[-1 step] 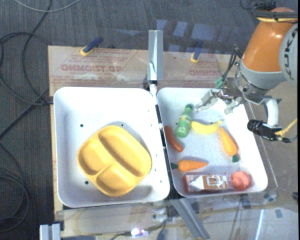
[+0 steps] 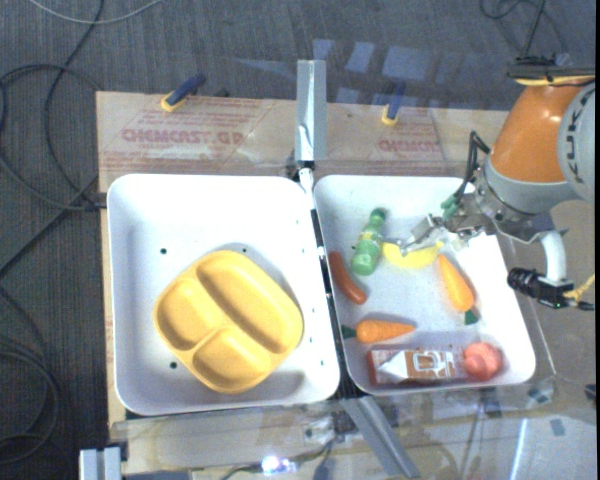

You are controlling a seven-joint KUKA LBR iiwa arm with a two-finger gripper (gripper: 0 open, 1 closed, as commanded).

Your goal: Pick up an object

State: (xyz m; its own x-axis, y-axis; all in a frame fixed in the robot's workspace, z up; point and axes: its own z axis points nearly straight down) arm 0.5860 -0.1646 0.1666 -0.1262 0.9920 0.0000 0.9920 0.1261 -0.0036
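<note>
Whether my jaws are apart or together I cannot tell from up here; the gripper (image 2: 427,236) sits low in the right bin (image 2: 512,298), over a yellow piece (image 2: 412,258) that lies roughly crosswise. Just left of it I see the green bottle (image 2: 368,243), long axis near upright in view, cap toward the far wall. A red sausage (image 2: 346,277) hugs the left wall, slanting down-right. One carrot (image 2: 383,329) lies almost level, tip pointing right; a second carrot (image 2: 457,285) slants down-right near the right wall. A carton (image 2: 417,365) and a red apple (image 2: 483,360) line the near wall. Open floor remains mid-bin. The left bin (image 2: 150,218) holds a yellow divided tray (image 2: 229,319).
</note>
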